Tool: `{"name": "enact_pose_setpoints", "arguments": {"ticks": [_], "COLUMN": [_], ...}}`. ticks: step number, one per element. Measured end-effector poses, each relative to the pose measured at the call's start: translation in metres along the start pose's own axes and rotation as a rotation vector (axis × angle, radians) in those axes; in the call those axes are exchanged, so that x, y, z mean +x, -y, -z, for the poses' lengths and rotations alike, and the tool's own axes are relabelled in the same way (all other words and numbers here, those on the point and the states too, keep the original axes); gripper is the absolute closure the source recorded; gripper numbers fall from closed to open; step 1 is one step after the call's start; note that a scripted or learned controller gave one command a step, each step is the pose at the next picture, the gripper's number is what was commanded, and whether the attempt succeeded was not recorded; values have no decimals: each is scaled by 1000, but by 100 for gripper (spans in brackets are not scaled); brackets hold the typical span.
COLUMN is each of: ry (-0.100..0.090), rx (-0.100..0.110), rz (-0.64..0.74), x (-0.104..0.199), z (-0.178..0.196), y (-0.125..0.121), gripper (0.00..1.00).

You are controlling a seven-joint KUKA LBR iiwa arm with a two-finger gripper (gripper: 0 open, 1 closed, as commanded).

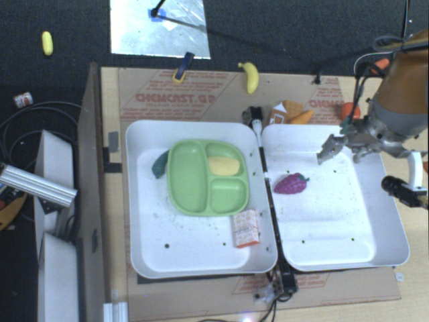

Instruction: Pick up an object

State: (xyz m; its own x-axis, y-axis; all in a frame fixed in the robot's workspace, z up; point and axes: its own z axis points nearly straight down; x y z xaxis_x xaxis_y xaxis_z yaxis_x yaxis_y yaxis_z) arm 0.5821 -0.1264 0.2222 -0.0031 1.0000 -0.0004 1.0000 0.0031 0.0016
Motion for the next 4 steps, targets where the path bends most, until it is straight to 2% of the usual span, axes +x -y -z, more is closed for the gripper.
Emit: {"name": "enact_pose_setpoints", "arguments": {"ticks": [1,2,3,4], "ry": [-3,-2,-1,-1], "rx": [8,4,4,-1], "rz": [3,-1,-3,-1], "x": [20,39,21,22], "z": [-135,-139,-138,-127], "y": [0,23,56,53], "gripper": [0,0,0,100]}}
